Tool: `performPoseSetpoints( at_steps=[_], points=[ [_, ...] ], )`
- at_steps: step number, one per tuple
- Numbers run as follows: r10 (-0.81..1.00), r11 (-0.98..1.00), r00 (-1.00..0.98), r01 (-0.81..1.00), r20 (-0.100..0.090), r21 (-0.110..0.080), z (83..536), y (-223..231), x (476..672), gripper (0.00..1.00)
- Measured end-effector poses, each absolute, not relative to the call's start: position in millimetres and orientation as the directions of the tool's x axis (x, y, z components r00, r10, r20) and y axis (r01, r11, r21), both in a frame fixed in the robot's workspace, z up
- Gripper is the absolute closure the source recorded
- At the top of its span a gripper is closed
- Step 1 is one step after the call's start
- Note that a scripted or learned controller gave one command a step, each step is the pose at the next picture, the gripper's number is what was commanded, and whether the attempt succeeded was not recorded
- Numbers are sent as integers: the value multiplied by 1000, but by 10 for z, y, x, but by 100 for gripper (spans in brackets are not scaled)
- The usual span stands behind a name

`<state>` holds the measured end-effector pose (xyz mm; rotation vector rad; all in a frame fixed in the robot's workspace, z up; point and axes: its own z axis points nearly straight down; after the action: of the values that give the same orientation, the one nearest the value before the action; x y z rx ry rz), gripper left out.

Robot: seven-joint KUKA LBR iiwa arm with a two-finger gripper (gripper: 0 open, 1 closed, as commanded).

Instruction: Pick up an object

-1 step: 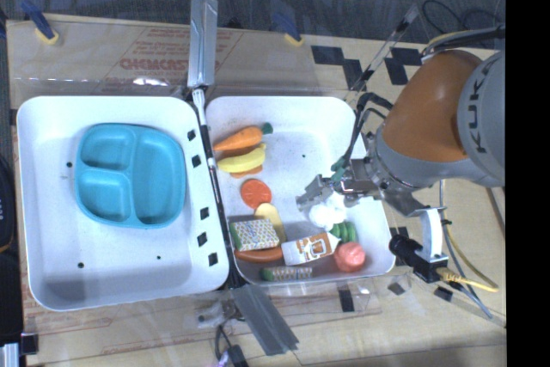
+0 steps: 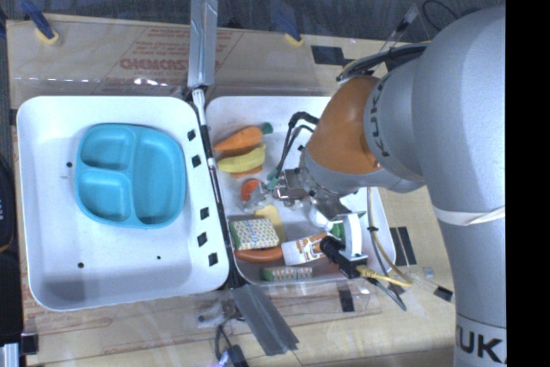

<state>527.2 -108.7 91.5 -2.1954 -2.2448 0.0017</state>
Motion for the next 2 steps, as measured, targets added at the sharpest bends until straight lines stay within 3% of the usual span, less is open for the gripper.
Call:
performPoseSetpoints(
  at_steps=[1, 2],
  points=[
    [1000, 25, -25, 1000, 0, -5, 1003, -1093, 5265, 100],
    [1000, 12, -12, 1000, -16, 5, 1041, -1203, 5277, 0]
  ],
)
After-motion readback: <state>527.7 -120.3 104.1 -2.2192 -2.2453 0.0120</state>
